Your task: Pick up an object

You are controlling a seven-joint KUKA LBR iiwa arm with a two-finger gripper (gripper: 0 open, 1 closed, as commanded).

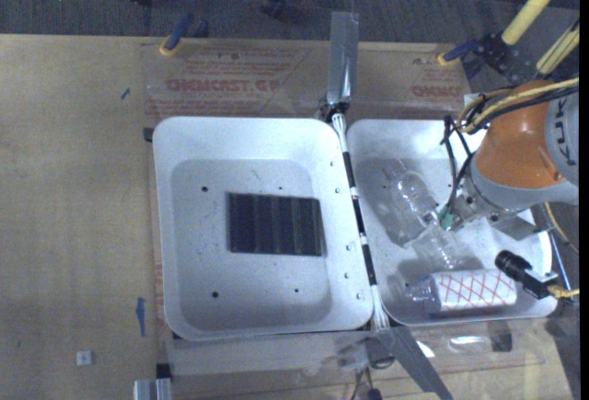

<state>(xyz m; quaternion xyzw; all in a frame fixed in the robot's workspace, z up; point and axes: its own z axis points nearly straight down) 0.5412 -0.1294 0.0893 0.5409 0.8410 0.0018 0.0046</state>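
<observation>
Along the near edge of the right bin (396, 142) lies a white packet with a red lattice print (469, 290), probably light and fairly firm. Behind it, mid-bin, a clear plastic bottle (408, 194) lies on its side. It is likely light, slick, thin-walled and apt to roll, so it is best taken across its body. The gripper (449, 220) hangs just beside the bottle's right end; I cannot tell whether it is spread or closed. A dark ridged panel (275, 223) lies in the middle of the left bin (184, 159).

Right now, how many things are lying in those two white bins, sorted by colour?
Black: 1, the ribbed panel in the left bin.
Clear: 2, a plastic bottle and a smaller clear piece in the right bin; glare makes this count unsure.
White with red lattice: 1, the packet, also in the right bin.
Total: 4.
</observation>
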